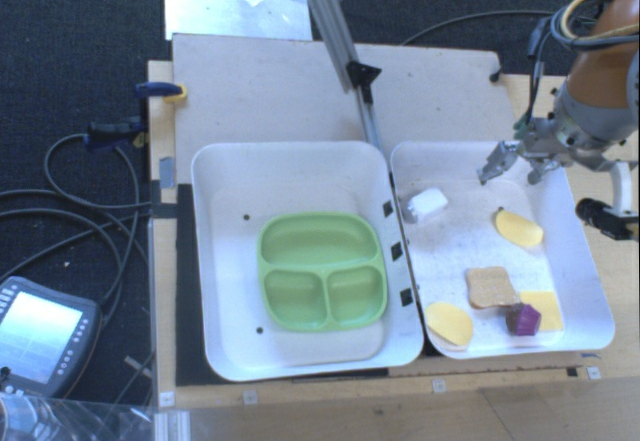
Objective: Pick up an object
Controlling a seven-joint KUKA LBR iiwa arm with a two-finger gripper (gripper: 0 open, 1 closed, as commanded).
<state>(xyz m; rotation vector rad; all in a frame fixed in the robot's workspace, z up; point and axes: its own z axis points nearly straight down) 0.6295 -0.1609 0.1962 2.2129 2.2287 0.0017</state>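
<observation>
Arm (600, 59) cut off at right edge, so only the orange band and wrist were seen; gripper (518, 164) small and dim against bin rim, couldn't tell its state, nothing seen in it. It hung over far edge of right bin (590, 259). Handheld screen unit (40, 334) at near left partly cut off, blurry clear stuff below it. Bench was pale wood w/ a beige board (270, 89) at the far side, dark carpet (70, 19) all round, cables (80, 209) looping on left, blue-handled clamp (158, 89) on bench's far left edge. Grey pole (330, 14) ran slantwise from far side down to the seam btwn bins. Left bin (220, 179) held a green divided tray (322, 271), three compartments. Right bin: white block (428, 202) near its far left corner; yellow oval piece (518, 228) to the right of mid, near the gripper but apart; tan toast-like square (491, 286) nearer; purple lump (523, 319) touching toast's near right corner and lying on a flat yellow square (547, 309); another yellow oval (450, 323) at near left.
</observation>
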